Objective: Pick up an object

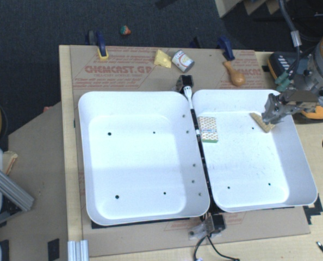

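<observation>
Hand at the right bin's far right edge, touching a tan block.

You are looking at the hand sitting low over the right bin, near its upper right rim, and a small tan wooden block is lying right at its tip; you cannot tell from here whether the fingers are apart, together, or clamped on that block. A patterned card-like packet is lying flat at the same bin's left side, just beside the divide. The left bin is sitting alongside. Behind the bins, on the table, a yellow piece, a small white box and a wooden pear-shaped piece are resting apart.
</observation>
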Controlling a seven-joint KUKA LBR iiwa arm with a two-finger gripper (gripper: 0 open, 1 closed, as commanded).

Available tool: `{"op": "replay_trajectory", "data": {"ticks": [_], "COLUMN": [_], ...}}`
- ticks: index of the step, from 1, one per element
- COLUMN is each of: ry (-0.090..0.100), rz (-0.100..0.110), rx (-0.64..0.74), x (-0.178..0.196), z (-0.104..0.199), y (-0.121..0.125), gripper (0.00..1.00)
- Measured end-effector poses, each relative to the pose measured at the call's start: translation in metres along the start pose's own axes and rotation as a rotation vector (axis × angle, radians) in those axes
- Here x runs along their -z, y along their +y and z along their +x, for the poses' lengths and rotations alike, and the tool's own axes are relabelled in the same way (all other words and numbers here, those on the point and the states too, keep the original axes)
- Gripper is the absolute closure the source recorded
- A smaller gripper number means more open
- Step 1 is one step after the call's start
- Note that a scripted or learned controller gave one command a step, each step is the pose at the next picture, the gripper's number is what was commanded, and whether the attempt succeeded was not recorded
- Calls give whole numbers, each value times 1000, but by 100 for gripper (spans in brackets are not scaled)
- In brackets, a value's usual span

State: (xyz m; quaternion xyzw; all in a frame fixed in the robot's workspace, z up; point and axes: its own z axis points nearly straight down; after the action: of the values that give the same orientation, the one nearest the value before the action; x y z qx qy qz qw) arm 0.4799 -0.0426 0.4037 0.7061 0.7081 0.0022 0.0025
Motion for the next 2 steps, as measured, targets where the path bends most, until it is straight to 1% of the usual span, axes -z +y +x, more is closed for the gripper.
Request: {"op": "replay_trajectory", "data": {"ticks": [1,2], "ry": [-10,3], "rz": [-13,16], "rx": [-11,-7], "x": [140,53], "z": [-128,-126], "y": [49,-3], "gripper": [100,100]}}
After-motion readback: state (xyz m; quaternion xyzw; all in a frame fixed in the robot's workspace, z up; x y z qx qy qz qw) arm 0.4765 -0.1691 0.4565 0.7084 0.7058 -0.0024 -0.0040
